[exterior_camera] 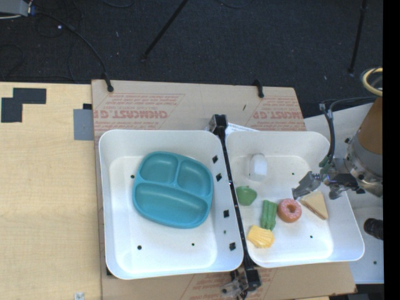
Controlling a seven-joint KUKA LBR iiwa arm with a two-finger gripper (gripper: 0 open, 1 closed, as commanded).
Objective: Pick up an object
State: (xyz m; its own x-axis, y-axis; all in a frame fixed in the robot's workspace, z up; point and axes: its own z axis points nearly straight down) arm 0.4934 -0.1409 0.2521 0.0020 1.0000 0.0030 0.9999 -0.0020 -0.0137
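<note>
My gripper (323, 186) hangs over the right side of the right bin (294, 147), reaching in from the right. It is open, with its dark fingers (306, 185) spread just above a tan sandwich wedge (316, 205); nothing sits between them. Left of the wedge lies a pink donut (289, 210). Further left are a green pepper-like stick (269, 214), a round green piece (246, 195) and a yellow corn piece (260, 237). A small white block (259, 165) rests toward the back of the bin.
The left bin (119, 255) holds a teal divided plate (173, 189). A black divider clip rail (226, 192) runs between the bins. Cardboard lies under both bins, with a wooden bench top to the left.
</note>
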